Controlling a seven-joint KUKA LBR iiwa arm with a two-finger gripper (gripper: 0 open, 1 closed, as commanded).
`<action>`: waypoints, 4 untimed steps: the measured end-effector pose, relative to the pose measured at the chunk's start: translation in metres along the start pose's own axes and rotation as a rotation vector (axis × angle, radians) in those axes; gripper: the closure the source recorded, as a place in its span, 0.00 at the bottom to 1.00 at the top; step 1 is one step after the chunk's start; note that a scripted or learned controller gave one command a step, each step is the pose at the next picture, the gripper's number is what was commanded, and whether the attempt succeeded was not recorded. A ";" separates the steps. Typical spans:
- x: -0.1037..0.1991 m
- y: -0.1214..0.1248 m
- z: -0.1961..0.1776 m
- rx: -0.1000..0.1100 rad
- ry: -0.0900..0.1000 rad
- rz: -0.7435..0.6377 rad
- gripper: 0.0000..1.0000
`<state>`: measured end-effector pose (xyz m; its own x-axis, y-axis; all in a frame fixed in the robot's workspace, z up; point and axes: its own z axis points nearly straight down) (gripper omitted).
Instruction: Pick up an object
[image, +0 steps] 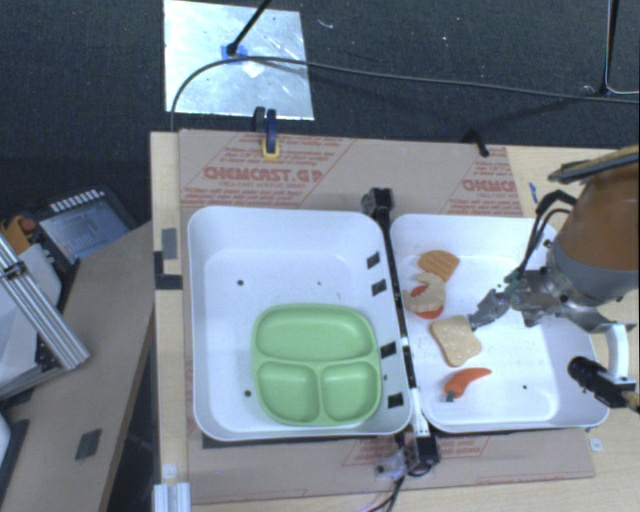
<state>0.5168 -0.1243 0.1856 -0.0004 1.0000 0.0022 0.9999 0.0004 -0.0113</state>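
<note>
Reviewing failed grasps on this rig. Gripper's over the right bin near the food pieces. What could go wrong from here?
1. The gripper hovers just above the toast slice, which lies flat; a flat piece may slip out or get pushed along the bin floor.
2. The orange carrot-like piece and the round pieces lie close by, so a descent slightly off could nudge them or catch two things.
3. The centre divider is near; shoved items could jam against it.

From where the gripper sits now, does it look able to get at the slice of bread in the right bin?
Probably yes. The gripper hovers just above the slice of bread, and nothing lies between them.
</note>
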 end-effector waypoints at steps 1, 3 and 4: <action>0.000 0.003 -0.006 -0.012 -0.002 -0.003 0.00; 0.002 -0.005 0.094 -0.010 0.000 0.000 0.00; 0.002 -0.004 0.080 -0.015 -0.002 -0.002 1.00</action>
<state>0.5121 -0.1223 0.1051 -0.0019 1.0000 -0.0001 1.0000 0.0019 0.0038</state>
